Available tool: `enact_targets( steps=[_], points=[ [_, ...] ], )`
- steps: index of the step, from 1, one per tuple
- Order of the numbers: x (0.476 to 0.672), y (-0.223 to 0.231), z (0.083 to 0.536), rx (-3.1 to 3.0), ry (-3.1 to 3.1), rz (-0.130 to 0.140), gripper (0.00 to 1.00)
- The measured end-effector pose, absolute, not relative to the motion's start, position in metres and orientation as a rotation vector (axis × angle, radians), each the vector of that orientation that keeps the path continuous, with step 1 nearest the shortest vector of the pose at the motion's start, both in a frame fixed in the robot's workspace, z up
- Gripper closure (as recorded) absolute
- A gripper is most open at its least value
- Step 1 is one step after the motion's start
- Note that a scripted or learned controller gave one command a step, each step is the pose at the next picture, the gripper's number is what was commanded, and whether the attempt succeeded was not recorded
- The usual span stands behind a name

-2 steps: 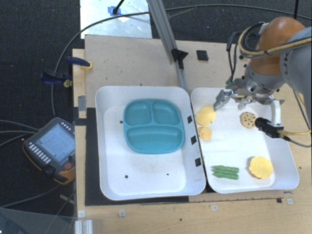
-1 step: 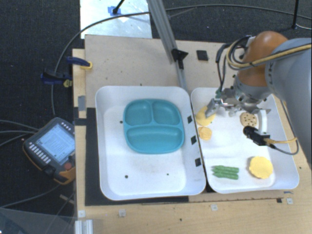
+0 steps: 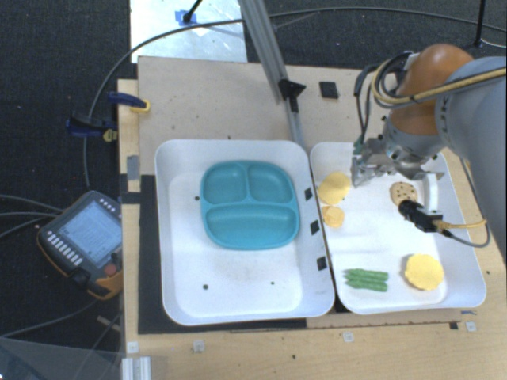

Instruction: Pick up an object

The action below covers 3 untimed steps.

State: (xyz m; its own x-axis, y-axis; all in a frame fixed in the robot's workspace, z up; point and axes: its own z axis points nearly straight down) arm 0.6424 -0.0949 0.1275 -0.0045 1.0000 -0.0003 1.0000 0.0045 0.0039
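Right now the pincer sits low in the right bin, just beside a pale yellow round piece near the bin's left wall; whether it is spread or pressed together I cannot tell. A smaller yellow piece lies just below, a brown cookie to the right, with green beans and a yellow disc further down. To grasp well, it should probably centre over the round piece, clear of the wall, before closing. The blue plate rests in the left bin.
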Motion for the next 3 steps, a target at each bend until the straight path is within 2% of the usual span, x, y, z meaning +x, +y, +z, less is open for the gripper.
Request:
enact_targets(
  steps=[1,3],
  points=[
    [0.652,-0.090,0.184,2.213,2.224,0.006,1.00],
    [0.658,-0.091,0.295,2.212,2.224,0.006,1.00]
  ],
)
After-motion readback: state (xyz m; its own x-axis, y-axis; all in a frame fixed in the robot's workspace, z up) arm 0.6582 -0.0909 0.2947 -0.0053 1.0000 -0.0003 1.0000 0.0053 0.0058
